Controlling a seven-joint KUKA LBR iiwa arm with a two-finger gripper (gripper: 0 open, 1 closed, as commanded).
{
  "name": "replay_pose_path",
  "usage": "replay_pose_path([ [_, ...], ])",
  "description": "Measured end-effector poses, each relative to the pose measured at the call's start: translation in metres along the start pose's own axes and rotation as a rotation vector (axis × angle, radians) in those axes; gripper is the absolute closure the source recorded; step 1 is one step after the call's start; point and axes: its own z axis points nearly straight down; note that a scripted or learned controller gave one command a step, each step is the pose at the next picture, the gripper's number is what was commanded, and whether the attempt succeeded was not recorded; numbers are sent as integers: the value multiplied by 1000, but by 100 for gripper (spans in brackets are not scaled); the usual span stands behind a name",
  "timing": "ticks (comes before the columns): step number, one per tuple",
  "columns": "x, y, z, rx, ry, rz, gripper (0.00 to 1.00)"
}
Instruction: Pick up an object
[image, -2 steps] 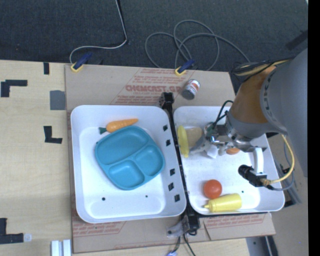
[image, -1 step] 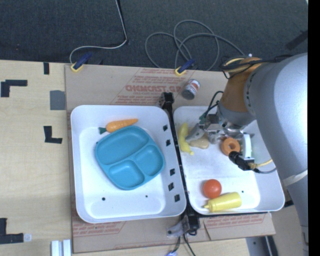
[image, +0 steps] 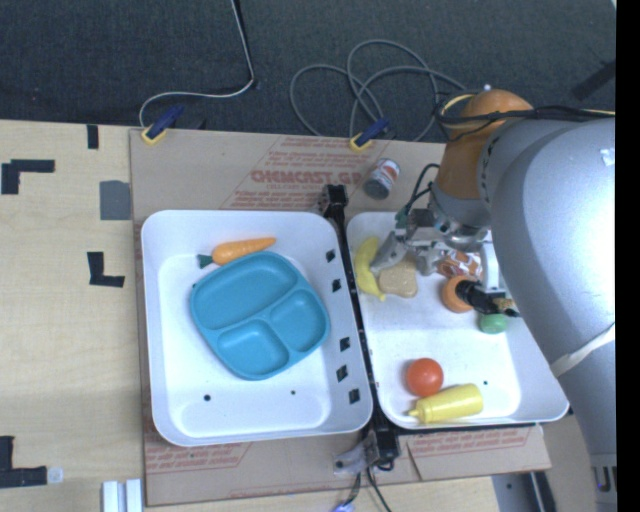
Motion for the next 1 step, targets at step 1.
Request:
replay_pose_path([
  [1, -8, 3, 0, -9, 13, -4, 0],
])
